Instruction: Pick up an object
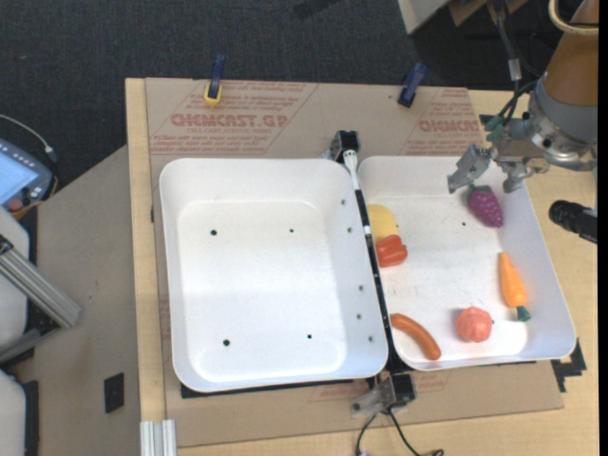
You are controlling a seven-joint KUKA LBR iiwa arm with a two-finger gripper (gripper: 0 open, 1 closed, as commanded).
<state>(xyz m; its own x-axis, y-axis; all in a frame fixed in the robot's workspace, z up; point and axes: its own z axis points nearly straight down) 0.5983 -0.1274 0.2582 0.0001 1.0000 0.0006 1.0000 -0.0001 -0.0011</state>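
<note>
On the bench [285,112] the left bin [190,255] lies bare; the right bin [427,245] holds a yellow piece [382,220] and red pepper [391,252] at nine o'clock, sausage [416,335], tomato [474,324], carrot [512,283], and purple grapes [485,205] at one o'clock. The tool [492,169], fingers spread and holding nothing, hangs just above the grapes. The step looks like the approach; next it must descend astride them and close.
</note>
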